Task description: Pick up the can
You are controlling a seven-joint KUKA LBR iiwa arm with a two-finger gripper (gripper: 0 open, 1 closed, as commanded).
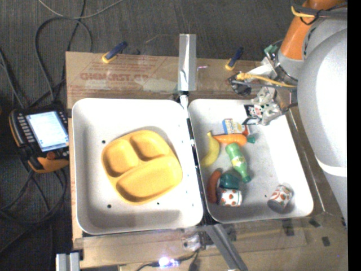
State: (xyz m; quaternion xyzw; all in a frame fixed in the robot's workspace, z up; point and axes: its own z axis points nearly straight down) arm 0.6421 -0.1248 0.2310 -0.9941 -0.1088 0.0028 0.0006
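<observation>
A small can (280, 196) with a white and orange-red label lies tilted near the front right corner of the right bin (299, 151). A similar white, red-spotted cylinder (229, 197) stands at the bin's front middle, next to a teal item (229, 179). My gripper (263, 109) hangs over the bin's back right corner, well behind the can and apart from it. The grey arm with its orange band (294, 38) reaches in from the upper right.
Near the middle of the right bin lie a banana (211, 149), a carrot (233, 140), a green bottle (238, 162), a small carton (232, 126) and a brown sausage (213, 184). A yellow divided plate (142, 165) sits in the left bin (84, 123).
</observation>
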